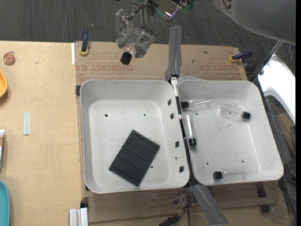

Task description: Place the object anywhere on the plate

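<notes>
Seemingly I am mid-carry: my gripper (135,34) hangs beyond the bins over the cardboard (207,62), a black-capped tube (127,56) at its tip. Whether it is clamped on the tube I cannot tell. Next I must travel over the left bin (94,98) to the dark ribbed plate (135,157), then lower. Red upside-down print looks like "CHEMCOST".
</notes>
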